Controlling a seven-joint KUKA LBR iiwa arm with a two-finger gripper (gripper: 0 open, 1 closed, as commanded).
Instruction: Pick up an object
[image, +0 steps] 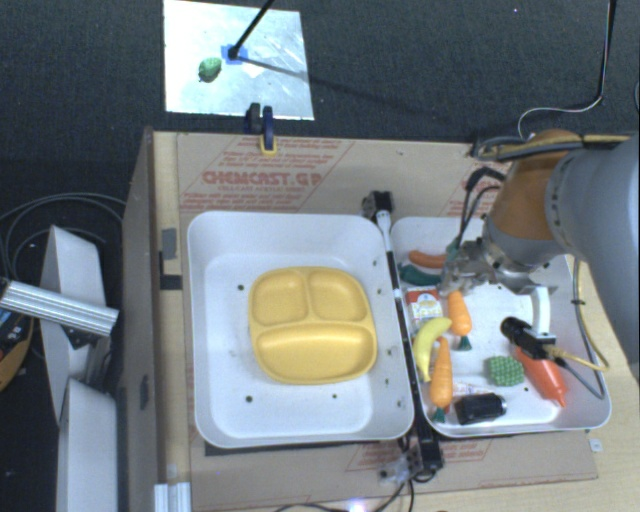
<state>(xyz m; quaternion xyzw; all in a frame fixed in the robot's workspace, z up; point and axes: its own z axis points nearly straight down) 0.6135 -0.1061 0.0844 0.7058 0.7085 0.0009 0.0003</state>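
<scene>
Hand (462, 268) low in the right bin (590, 400), over its left part; the grip is hidden, so I cannot tell if it has anything.

Nearest thing: carrot (458, 312), just below the hand, lying beside the banana (430, 342). A second carrot (441, 372) lies lower, a third (545, 375) to the right.

Judged: toy food, light, stiff plastic, smooth and rounded, apt to roll or slip. Best taken across the middle, short axis.

Bin floor white, smooth, shallow-walled. Crowded: green piece (505, 371), black block (478, 407), red piece (428, 259) all near. Little room beside the banana. Left bin (230, 400) holds a yellow tray (312, 325). Desk (300, 170) is covered with brown card.
</scene>
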